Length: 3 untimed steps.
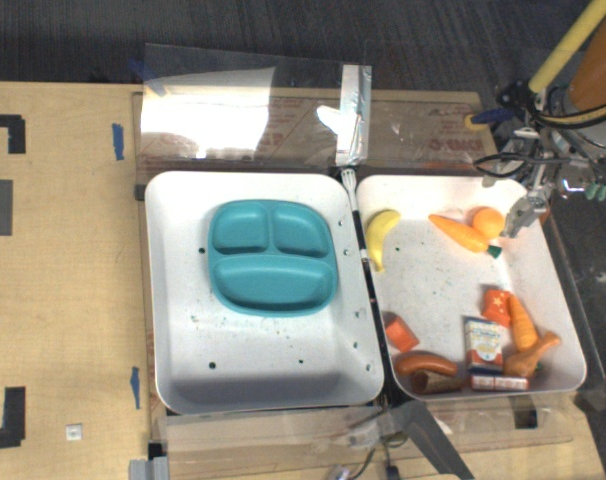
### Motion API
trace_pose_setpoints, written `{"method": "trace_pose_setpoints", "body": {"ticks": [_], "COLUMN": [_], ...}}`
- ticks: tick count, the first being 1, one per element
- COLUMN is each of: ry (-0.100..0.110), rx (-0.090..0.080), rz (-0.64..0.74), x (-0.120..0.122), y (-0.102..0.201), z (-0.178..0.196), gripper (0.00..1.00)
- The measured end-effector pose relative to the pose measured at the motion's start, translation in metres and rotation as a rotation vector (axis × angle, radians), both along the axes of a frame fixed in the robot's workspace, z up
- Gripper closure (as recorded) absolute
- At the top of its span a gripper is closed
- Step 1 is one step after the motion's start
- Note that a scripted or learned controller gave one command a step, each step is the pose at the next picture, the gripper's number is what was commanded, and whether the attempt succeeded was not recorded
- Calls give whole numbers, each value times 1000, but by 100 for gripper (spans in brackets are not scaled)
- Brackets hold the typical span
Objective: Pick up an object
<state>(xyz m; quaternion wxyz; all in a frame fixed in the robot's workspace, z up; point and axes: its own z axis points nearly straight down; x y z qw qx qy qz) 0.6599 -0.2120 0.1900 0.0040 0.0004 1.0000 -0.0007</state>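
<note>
Nothing is lifted yet. The tool (520,214) hangs at the right bin's (573,318) two o'clock corner, just beside the orange ball (486,220) and carrot (459,232); whether it is apart or together I cannot tell. Closing on one and raising it remains, by my reckoning.

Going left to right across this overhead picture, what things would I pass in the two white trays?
Teal plate → banana → carrot → orange → gripper, at the right bin's far right corner.
</note>
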Motion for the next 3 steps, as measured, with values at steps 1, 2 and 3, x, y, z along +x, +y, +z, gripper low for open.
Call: {"method": "trace_pose_setpoints", "body": {"ticks": [1,2,3], "ry": [-3,-2,-4], "rx": [-2,-2,-3], "rz": [191,222,158], "x": [-64,-131,-120], "y": [6,7,8], "z": [-101,-101,-101], "gripper": [0,0,0]}}
